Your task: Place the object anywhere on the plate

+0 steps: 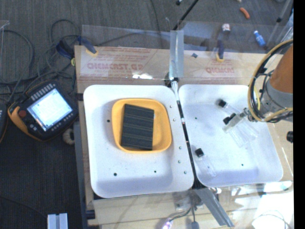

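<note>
A yellow square plate (116, 128) sits in the middle of the left bin (102, 175). A dark, ribbed rectangular block (137, 126) lies flat on the plate, well inside its rim and slightly tilted. My gripper (234, 121) hangs over the right bin (248, 171), near its right side and far from the plate. It is pale and partly see-through against the white bin floor. Nothing dark shows in its grasp.
Two small black pieces (221, 102) (199, 152) lie in the right bin. The divider between the bins (183, 128) runs down the middle. A teach pendant (45, 110) and cables lie on the floor to the left of the bench.
</note>
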Available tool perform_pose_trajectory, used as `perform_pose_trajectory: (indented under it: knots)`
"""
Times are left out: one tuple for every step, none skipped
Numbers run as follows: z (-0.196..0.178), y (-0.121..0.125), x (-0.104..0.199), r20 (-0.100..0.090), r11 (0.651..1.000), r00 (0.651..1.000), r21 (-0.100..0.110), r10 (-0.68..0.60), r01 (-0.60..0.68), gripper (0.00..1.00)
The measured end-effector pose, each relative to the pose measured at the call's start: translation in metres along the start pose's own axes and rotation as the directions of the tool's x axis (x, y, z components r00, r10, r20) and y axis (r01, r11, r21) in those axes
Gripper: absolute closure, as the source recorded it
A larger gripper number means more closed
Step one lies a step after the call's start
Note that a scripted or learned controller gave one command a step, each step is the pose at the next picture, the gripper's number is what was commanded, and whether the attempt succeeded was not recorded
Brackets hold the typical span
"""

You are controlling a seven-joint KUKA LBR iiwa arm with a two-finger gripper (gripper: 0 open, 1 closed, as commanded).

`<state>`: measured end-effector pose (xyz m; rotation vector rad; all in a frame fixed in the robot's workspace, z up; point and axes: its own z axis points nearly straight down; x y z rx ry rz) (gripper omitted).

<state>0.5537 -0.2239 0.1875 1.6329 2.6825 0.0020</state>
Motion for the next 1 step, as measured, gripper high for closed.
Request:
perform_pose_trajectory:
  knots:
    - [-0.0001,0.0000,-0.0001,0.000,1.000,1.000,0.000,0.000,0.000,0.00]
